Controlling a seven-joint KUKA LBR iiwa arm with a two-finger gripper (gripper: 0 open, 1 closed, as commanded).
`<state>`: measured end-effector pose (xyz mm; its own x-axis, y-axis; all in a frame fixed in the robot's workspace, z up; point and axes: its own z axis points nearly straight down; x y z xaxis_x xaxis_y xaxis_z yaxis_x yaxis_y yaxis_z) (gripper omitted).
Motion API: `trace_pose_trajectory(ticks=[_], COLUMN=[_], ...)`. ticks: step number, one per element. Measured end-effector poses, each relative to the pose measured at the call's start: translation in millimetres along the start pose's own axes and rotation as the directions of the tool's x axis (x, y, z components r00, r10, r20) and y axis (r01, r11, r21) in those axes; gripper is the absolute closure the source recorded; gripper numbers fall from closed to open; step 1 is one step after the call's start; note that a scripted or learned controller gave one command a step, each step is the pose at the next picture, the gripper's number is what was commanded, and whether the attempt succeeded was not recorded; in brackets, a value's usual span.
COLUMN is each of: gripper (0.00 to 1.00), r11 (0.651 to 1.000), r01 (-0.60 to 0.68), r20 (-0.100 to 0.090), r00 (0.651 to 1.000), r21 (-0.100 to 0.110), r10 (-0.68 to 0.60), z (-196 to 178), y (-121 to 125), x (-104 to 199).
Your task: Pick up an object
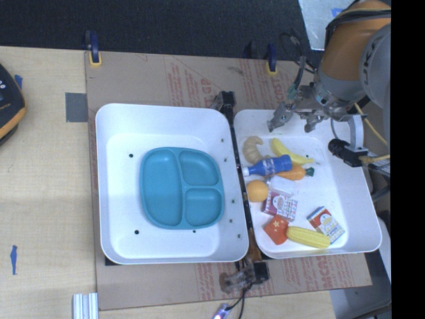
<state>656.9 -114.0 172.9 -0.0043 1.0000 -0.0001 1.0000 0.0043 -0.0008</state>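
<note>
The robot's hand [297,114], fingers spread and empty, hovers above the right bin's [358,198] far edge; the banana [287,151] lies just below-left.

A pale wooden bench top [40,191] fills the left and lower part of the view; on it lies a brown cardboard sheet [166,78] printed with faint red lettering, held at its far edge by blue clamps [93,47]; a square of grey tape [76,107] sits just off the sheet's left edge; a small blue mark [14,258] shows on the wood near the lower left; beyond the bench runs dark carpet-like floor [166,8]; a pale sheet [325,5] lies on it at upper right; lighting is even and soft.
</note>
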Motion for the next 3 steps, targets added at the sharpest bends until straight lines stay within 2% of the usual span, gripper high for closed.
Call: trace_pose_trajectory(ticks=[1, 2, 3], gripper=[0.0, 0.0, 0.0], r11=[1.0, 1.0, 1.0], r01=[0.0, -0.002, -0.002], r20=[0.001, 0.0, 0.0], r00=[1.0, 1.0, 1.0], r21=[0.004, 0.001, 0.003], r10=[0.0, 0.002, 0.002], z=[81.8, 80.5, 80.9], y=[-22.2, -0.4, -10.9], x=[2.8, -25.2, -21.4])
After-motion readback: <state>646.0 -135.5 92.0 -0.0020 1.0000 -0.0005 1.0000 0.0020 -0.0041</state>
